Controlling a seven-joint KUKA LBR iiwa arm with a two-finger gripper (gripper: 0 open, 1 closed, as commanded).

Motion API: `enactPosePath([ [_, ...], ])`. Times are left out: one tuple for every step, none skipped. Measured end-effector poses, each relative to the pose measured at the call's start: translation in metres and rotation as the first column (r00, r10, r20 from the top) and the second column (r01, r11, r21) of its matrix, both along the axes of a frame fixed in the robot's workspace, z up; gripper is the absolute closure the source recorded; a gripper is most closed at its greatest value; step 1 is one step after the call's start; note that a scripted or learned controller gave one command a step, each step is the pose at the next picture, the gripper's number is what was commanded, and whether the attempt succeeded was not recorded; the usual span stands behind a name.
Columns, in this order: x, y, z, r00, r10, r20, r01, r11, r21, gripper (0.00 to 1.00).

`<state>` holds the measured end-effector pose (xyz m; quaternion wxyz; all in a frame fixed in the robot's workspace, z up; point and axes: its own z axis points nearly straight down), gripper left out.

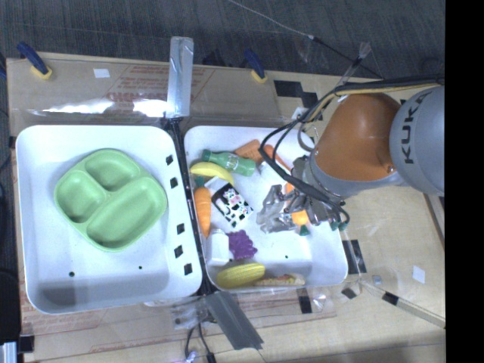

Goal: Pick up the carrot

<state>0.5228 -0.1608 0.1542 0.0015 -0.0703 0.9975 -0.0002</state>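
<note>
Arm casing reads "KUKA" in dark letters. Gripper (281,212) low in right bin (327,257); finger spread: cannot tell. Carrot (203,209) lies lengthwise by that bin's left wall, below banana (211,172), beside black-and-white spotted toy (232,206). Green plate (111,197) in left bin (38,225).

Even overhead light, glare on tape (113,106); soft shadows, slightly blurred detail

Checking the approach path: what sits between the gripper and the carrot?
In the camera view, a black-and-white cow-patterned block lies between the metal gripper and the orange carrot; bare white bin floor flanks it.
</note>
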Motion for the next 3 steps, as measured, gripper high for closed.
enactPosePath([
  [-0.021, -0.011, -0.007, 0.997, -0.081, -0.005, 0.081, 0.997, 0.001, 1.0],
  [-0.021, -0.011, -0.007, 0.997, -0.08, -0.005, 0.08, 0.997, 0.001, 0.0],
  [0.02, -0.047, -0.062, 0.988, -0.153, -0.002, 0.153, 0.988, 0.0, 0.0],
])
